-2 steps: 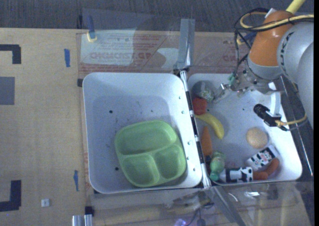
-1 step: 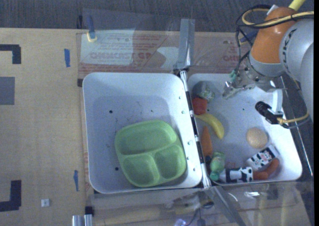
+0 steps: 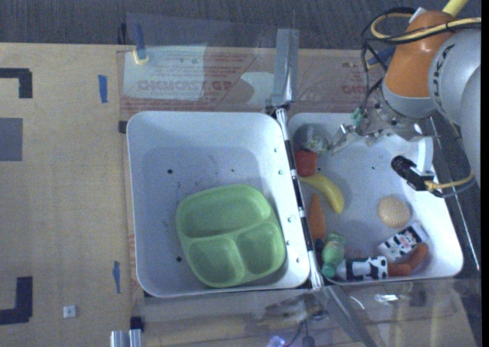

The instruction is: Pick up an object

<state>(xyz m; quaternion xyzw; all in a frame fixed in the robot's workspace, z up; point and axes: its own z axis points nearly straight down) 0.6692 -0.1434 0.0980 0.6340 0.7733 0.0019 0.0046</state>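
Arm enters from upper right, orange band up top, wrist bent down-left into right bin (image 3: 451, 254); gripper (image 3: 345, 133) at bin's upper-left part, above red toy (image 3: 306, 162), near banana (image 3: 327, 192); finger state: can't tell; green tray (image 3: 229, 235) in left bin (image 3: 153, 154).

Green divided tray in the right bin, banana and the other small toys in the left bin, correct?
Bins are swapped. The camera view shows the green divided tray in the left bin, and the banana with the other small toys in the right bin.
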